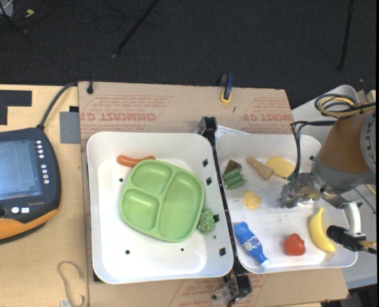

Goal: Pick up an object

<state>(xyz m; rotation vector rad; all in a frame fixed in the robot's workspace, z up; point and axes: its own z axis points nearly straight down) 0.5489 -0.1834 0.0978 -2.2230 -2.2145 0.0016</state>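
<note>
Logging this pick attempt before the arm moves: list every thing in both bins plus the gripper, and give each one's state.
green divided plate: lying flat in the left bin, compartments bare
orange carrot: lying beside the plate's upper edge
green grapes: resting against the plate's right edge
blue bottle: lying on its side, right bin
banana: lying flat
red tomato: resting, untouched
gripper: low in the right bin, grip unclear

Handheld pendant (16,181) — cut off by the frame edge at 9 o'clock. Orange carrot (135,160) — lower part hidden under the green tray (162,199) at its 11 o'clock. Gripper (294,196) fingertips — too blurred to resolve.
</note>
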